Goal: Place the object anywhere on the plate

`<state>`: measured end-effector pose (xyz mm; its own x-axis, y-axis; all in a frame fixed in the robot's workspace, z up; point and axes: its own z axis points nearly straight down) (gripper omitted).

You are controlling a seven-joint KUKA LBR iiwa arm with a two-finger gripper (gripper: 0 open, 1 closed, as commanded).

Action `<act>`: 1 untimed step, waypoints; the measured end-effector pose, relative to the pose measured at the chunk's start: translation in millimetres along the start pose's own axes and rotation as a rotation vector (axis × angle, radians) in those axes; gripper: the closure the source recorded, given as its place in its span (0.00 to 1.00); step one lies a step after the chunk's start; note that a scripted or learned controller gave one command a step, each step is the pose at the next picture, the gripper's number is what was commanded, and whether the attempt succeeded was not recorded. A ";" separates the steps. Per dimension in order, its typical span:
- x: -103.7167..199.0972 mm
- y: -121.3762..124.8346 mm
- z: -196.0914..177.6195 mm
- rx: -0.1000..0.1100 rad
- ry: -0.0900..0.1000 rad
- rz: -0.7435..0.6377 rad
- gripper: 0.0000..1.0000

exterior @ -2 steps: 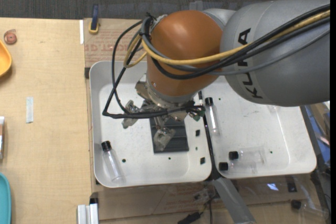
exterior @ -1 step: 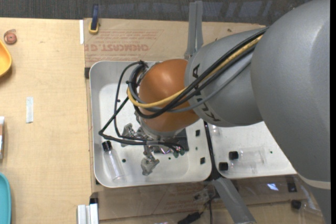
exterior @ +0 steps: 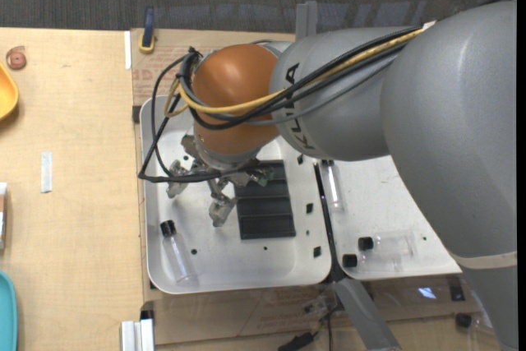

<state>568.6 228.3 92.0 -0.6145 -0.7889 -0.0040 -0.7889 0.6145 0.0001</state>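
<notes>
A grey KUKA arm (exterior: 394, 94) with an orange band (exterior: 234, 99) above the wrist reaches in from the right over the left white bin (exterior: 246, 275), its black and yellow cables (exterior: 177, 107) looping off the wrist. Below the band the two-finger gripper (exterior: 220, 205) hangs low over the bin floor, its metal fingers (exterior: 219, 214) pointing down just left of a black ribbed plate (exterior: 267, 214); the fingers seem to stand close together with nothing visible between them, though how far they are parted cannot be told from this slant. The plate is a dark rectangular slab with raised horizontal ridges, lying flat near the middle of the left bin, its upper end partly under the wrist. A clear plastic tube with a black cap (exterior: 175, 249), slender and see-through, lies on the bin floor near the front left corner, well apart from the plate and from the fingers. In the right bin (exterior: 386, 267) lie another clear tube (exterior: 331, 185) along the left wall and a clear piece with black ends (exterior: 378, 247) toward the front. On the wooden bench (exterior: 74, 177) to the left sit a yellow object (exterior: 6, 99) at the edge and a small clear strip (exterior: 46, 173)
</notes>
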 end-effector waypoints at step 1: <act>-0.4 -1.4 -9.8 0.000 -0.005 0.006 1.00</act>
<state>570.0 227.7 101.8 -0.6196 -0.7849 -0.0089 -0.7849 0.6196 0.0001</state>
